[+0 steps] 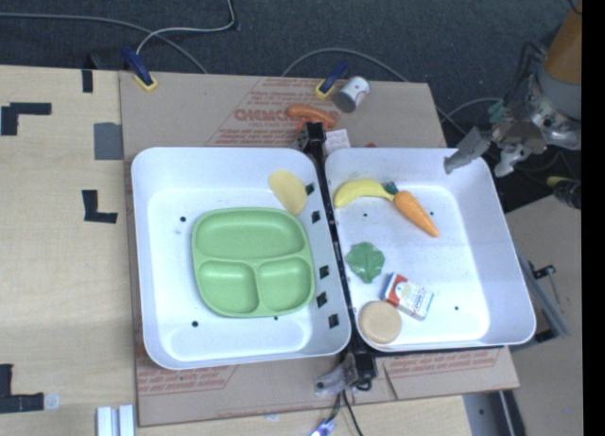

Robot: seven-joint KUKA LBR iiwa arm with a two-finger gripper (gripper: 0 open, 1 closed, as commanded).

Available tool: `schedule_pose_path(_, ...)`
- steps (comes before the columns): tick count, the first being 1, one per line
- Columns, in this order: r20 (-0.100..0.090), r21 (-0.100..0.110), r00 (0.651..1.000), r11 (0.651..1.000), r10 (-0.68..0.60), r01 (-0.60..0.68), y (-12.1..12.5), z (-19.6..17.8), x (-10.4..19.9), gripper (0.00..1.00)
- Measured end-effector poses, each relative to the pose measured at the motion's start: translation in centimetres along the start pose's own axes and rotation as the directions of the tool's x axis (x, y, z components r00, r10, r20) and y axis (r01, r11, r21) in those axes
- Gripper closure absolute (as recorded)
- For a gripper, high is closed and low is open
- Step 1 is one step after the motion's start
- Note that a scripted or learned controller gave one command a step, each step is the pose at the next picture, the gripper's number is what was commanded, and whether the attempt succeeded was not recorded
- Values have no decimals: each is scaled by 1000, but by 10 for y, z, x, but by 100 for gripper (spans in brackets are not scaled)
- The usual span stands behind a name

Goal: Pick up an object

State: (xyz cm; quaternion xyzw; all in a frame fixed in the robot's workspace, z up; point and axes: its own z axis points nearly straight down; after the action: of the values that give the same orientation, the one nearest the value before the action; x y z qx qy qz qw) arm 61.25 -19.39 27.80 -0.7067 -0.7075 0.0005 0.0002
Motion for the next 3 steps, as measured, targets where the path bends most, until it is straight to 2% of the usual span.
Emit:
schedule_pose_path(1,-2,4,1000,1000,-1,1,16,119,12,0)
schedule_pose_path(2,1,-3,1000,1000,-1,1,27,191,56,0)
schedule_pose_path(3,3,-4,1000,1000,-1,1,27,182,56,100)
